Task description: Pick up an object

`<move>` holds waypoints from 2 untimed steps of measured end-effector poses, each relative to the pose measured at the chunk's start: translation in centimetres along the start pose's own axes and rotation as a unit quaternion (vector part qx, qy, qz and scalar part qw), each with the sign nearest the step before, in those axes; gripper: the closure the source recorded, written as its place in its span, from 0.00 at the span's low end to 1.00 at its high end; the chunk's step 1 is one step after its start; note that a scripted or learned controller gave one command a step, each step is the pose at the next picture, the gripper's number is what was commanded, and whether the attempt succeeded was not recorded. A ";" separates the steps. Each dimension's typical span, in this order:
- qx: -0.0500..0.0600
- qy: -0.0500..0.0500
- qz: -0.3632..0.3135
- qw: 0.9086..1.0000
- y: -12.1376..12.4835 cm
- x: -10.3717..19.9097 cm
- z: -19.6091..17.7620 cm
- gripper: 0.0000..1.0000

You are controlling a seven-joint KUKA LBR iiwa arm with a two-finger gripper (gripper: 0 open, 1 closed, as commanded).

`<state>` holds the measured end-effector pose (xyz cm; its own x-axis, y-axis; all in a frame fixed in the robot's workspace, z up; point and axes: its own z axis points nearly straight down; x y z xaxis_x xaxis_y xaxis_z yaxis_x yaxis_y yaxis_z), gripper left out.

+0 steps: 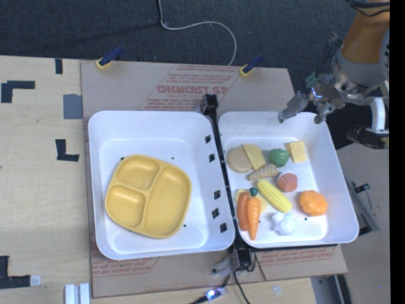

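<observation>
The tool (pixel 307 108) is seen above the far rim of the right bin (pixel 335 163), its two fingers spread apart with nothing between them. The toy foods are clustered below and ahead of it, toward the near side of that bin; the yellow cheese block (pixel 296 151) lies nearest, almost straight beneath. The corn cob (pixel 274 195), farther off, is laid diagonally. A descent toward the camera is judged necessary.

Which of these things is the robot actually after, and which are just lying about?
For the job: claw; toy foods in the right bin, such as corn, carrot, orange.

Lying about: yellow divided plate, white cable, clamps.
</observation>
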<state>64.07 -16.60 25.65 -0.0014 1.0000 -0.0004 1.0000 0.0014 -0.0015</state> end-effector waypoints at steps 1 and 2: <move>0.006 0.003 -0.003 1.000 -4.5 8.4 7.8 0.00; 0.004 0.000 0.002 1.000 -8.6 5.6 17.4 0.00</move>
<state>55.43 -11.02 8.29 0.0022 1.0000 0.0006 1.0000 -0.0022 -0.0094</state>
